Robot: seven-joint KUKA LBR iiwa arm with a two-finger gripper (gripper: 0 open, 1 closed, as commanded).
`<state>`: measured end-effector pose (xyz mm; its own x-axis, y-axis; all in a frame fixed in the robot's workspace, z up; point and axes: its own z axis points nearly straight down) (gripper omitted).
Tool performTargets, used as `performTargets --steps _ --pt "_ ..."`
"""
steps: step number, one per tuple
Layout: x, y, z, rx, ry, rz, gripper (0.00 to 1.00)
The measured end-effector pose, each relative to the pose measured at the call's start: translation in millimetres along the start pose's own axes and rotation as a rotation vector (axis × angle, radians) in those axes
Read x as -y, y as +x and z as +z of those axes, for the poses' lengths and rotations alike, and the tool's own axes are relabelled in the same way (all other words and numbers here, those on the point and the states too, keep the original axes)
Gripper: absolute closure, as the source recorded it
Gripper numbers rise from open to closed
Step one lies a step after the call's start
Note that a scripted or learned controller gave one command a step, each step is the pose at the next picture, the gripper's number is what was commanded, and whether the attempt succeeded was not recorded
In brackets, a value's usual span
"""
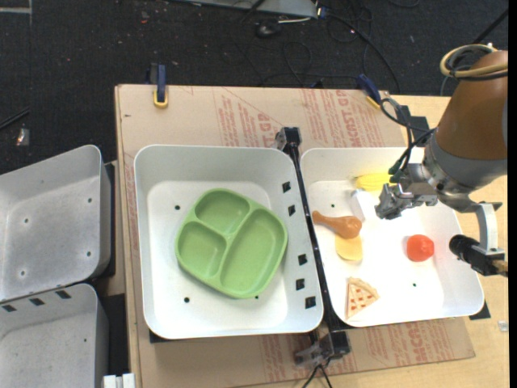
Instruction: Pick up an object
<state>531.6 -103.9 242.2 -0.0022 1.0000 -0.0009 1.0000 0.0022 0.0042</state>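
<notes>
Presently, the stock as I find it:

Left bin: shallow white plastic bin (pixel 153 241) holding a light green three-compartment plastic plate (pixel 232 242).

Right bin: shallow white plastic bin (pixel 464 293) with five candidates, namely a brown toy drumstick (pixel 339 224), a pale yellow round slice (pixel 349 249) touching it below, a red toy tomato (pixel 419 248), a toy pizza wedge (pixel 360 297) near the front wall, and a yellow piece (pixel 371 182) at the back.

My gripper: two-finger gripper (pixel 388 203) over the right bin's rear half, between the yellow piece and the tomato; nothing visible between its tips, and I cannot tell how they are set.

Risk: no item lies directly beneath me, so a straight descent would likely meet bare floor; the drumstick and slice touch, so a grab there may nudge both.

Arm pose: my grey arm with orange band (pixel 477 128) reaches in from the right, wrist bent down over the bin.
</notes>
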Motion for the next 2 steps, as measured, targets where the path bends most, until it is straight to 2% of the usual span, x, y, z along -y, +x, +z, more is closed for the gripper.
performTargets --steps 1,2 --pt "-1 0 -53 0.000 -0.001 -0.001 1.00" --pt "5 54 -50 -0.002 0.005 -0.005 1.00"
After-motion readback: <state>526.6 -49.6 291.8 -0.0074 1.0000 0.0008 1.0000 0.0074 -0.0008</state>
